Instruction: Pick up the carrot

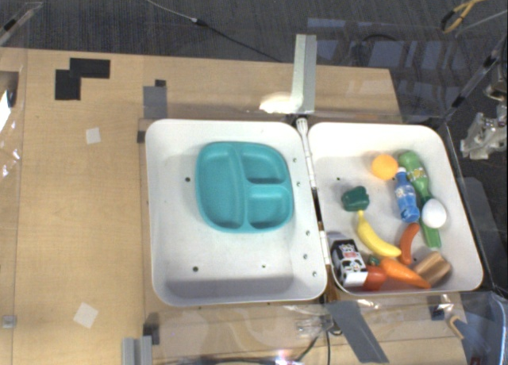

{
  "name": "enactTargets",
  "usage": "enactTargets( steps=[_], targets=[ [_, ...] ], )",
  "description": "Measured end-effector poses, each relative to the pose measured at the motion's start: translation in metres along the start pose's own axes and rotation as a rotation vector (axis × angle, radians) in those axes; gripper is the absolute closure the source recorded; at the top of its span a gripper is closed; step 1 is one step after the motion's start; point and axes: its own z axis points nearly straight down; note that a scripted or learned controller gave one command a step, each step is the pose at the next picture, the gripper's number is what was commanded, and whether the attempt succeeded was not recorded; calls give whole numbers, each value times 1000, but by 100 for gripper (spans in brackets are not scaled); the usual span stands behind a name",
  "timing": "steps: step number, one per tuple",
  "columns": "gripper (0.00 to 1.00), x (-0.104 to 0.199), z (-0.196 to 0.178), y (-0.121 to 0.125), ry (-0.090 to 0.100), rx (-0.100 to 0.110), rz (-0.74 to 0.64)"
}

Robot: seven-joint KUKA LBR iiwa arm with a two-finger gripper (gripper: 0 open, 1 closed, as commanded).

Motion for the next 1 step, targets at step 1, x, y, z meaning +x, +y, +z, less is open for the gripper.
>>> enactTargets(
  steps=[1],
  targets=[
    [100,-26,-132,-77,-2,5,-390]
  ],
)
